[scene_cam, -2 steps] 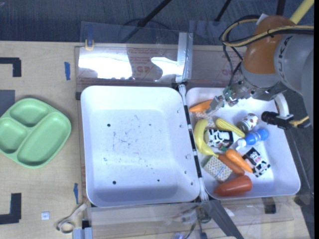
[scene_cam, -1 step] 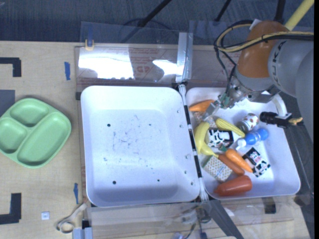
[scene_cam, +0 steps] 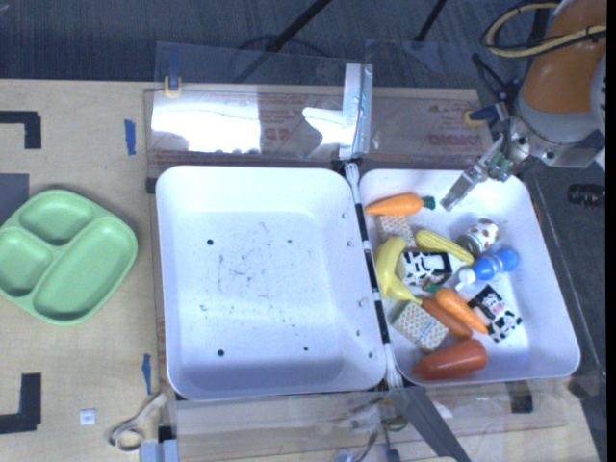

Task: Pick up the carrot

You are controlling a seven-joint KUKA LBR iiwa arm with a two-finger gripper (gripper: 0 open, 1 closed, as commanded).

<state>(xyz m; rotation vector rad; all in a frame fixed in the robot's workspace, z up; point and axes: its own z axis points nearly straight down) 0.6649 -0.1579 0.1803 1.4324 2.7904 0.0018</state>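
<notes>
An orange carrot [scene_cam: 393, 204] with a green top lies along the far edge of the right bin [scene_cam: 549, 287], close to the divider between the bins. My gripper [scene_cam: 460, 190] hangs at a slant just right of the carrot's green end, a short gap away from it, over the bin's far part. Nothing can be seen held in it. A second orange, carrot-like piece [scene_cam: 454, 312] lies lower in the same bin among other toys.
The right bin also holds a yellow banana [scene_cam: 390, 268], a black-and-white cow toy [scene_cam: 422, 268], a blue bottle [scene_cam: 489, 264], a waffle piece [scene_cam: 420, 325] and a red sausage-like piece [scene_cam: 450, 359]. The left bin [scene_cam: 260, 277] sits beside it. A green divided plate [scene_cam: 63, 255] rests at the far left.
</notes>
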